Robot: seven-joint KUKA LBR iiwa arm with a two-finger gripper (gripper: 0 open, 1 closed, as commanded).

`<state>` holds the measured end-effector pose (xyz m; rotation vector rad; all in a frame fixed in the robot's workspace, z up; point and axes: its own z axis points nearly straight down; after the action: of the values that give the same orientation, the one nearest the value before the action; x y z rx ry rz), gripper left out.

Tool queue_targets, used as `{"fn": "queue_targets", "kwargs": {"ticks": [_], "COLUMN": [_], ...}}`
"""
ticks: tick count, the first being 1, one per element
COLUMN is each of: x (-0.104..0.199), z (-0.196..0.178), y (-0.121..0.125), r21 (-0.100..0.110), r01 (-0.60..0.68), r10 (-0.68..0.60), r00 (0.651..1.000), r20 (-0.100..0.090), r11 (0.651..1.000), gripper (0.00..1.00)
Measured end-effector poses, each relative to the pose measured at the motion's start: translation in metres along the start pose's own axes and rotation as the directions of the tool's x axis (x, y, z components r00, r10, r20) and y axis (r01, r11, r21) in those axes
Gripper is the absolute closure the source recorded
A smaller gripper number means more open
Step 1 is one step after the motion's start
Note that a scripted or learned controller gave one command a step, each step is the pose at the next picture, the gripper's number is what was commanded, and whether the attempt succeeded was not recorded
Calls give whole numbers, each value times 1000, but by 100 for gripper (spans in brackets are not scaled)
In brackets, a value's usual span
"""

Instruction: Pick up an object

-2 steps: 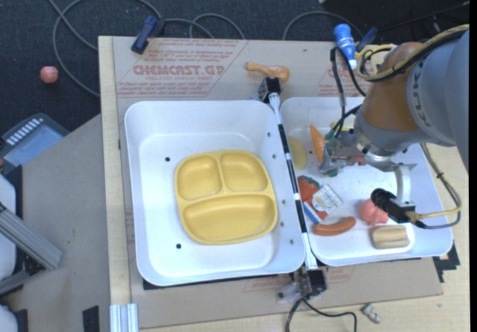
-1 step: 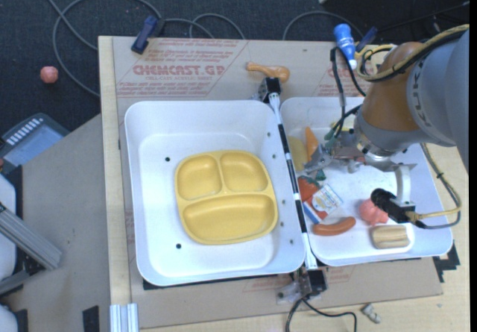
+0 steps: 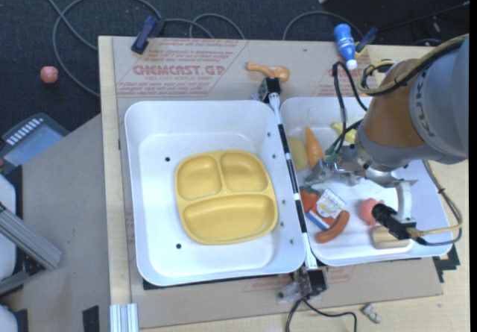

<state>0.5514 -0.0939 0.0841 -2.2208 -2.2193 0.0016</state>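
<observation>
The arm enters from the right of the frame and reaches into the right bin; the hand sits low at centre right, and whether it is open or closed cannot be told. Objects lie in the right bin: a carrot just above the hand, a sausage below it, a pink ball to its lower right. The left bin holds a yellow divided plate.

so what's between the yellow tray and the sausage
The divider where the two bins' rims meet, running between the tray and the sausage, seen in the camera view.
</observation>
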Motion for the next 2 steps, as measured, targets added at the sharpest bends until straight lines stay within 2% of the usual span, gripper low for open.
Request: {"fn": "queue_targets", "kwargs": {"ticks": [1,2], "x": [31,22], "z": [-101,-101], "y": [-22,31], "r21": [-4,-4], "r01": [1,2], "r10": [-1,-2], "r00": [1000,1000], "r20": [1,2], "r11": [1000,1000], "gripper": [0,0]}}
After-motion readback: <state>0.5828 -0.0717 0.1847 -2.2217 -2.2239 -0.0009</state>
